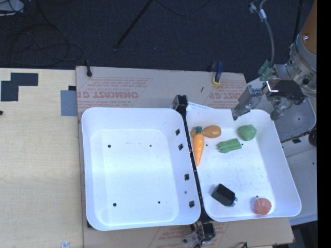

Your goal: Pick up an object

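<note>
A: What is cut off or hard to make out?

B: The arm (309, 40) is cropped by the right edge, so just its wrist section is seen. The gripper (257, 103) is viewed at a slant against the bench, and the spacing of its fingers cannot be judged.

A: Anything else?

B: The clamp (199, 235) at the bottom edge is partly cropped. Mirrored lettering on the cardboard (155, 89) is too blurred to be read.
</note>
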Controlling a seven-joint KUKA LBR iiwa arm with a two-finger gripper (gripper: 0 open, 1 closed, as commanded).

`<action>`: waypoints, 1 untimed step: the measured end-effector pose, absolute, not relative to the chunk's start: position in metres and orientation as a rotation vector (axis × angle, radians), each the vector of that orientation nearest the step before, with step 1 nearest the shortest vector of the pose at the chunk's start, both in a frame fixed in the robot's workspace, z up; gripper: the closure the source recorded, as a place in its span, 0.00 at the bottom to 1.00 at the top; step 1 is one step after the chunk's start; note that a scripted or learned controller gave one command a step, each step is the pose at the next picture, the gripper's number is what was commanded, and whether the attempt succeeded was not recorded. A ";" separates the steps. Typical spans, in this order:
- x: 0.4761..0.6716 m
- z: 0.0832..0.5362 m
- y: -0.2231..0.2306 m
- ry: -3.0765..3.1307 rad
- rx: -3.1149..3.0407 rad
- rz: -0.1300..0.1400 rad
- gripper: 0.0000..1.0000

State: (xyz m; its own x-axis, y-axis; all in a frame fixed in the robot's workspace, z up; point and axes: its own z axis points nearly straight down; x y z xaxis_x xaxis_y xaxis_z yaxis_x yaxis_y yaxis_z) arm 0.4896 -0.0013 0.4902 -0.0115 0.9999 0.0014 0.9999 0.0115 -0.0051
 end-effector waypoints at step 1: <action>0.475 0.416 0.056 -2.223 -2.209 0.012 0.00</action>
